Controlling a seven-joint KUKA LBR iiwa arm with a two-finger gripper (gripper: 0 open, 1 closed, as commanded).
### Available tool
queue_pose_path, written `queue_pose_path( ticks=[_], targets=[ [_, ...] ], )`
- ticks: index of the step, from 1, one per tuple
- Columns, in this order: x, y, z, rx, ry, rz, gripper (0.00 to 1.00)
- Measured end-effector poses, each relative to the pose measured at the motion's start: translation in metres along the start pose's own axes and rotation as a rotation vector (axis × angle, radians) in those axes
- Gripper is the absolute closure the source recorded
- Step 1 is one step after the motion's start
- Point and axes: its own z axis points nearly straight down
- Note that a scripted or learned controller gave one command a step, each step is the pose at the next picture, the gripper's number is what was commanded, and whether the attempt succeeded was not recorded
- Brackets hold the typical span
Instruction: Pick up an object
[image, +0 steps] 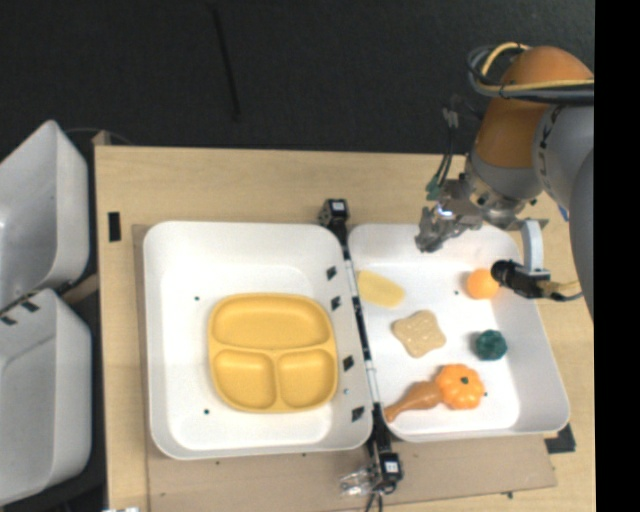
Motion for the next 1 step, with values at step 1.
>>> queue_pose_path(
  ticks=[1],
  targets=[
    [0.0405, -0.014, -0.0049, 0.006, 0.002, -0.002, 1.0]
  ],
)
